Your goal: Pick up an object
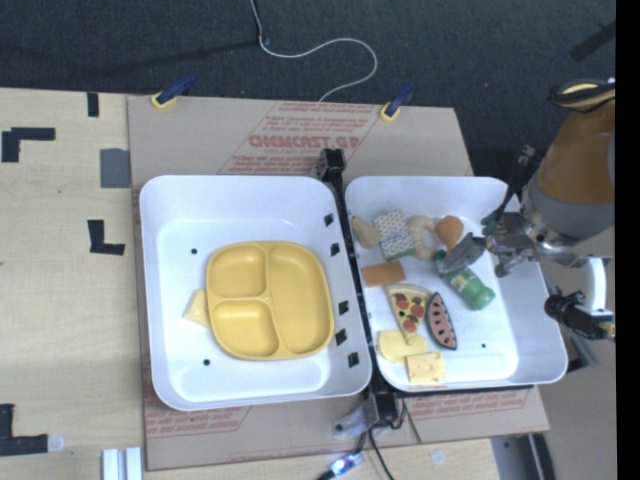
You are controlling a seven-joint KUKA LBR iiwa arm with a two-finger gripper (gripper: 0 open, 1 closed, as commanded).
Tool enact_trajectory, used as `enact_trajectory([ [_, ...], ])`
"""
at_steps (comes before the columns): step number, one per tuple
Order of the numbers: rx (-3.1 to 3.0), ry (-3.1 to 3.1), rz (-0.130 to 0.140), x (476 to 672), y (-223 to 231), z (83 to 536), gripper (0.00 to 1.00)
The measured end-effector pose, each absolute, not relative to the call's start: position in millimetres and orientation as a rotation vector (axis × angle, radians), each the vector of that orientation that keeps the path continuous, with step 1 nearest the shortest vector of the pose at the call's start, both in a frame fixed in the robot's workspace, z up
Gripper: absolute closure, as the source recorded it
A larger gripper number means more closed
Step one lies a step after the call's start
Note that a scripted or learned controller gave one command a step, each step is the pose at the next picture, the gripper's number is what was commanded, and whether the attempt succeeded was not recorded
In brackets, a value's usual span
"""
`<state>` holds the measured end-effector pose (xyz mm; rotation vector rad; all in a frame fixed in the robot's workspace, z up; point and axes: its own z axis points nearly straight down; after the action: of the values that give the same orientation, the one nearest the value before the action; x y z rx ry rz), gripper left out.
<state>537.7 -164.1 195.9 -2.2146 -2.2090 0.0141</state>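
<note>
Down at the lower edge of the frame, the yellow cheese wedge (424, 367) lies closest, at the bottom of the right bin (520, 363), with a pale yellow piece (392, 344) touching it. Just above sit a pizza slice (407, 308) and a watermelon slice (441, 320), side by side. The gripper (459, 257) hangs low over the middle of that bin, right beside a green toy (473, 288) and just below an orange ball (450, 230). From where I stand I cannot tell whether it is apart or together; the dark metal blurs into the toys under it.

Crowding is the worry, I think. With the green toy, the orange ball and an orange block (383, 273) so near each other, a descent could nudge one aside or catch two at once, or close on nothing.

In the left bin (165, 298) a yellow divided plate (269, 300) covers most of a pale wedge (195, 308) beneath its left rim. The arm (580, 168) is cut off at the right of the frame.
</note>
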Motion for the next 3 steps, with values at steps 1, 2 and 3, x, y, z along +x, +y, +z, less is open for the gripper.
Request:
enact_trajectory([
  [1, -2.219, -2.221, 0.002, 540.8, -163.7, 203.8, 0.0],
  [2, -2.219, -2.22, 0.005, 543.1, -172.9, 149.0, 0.0],
  [3, -2.225, -2.225, 0.002, 536.0, -173.5, 105.6, 0.0],
])
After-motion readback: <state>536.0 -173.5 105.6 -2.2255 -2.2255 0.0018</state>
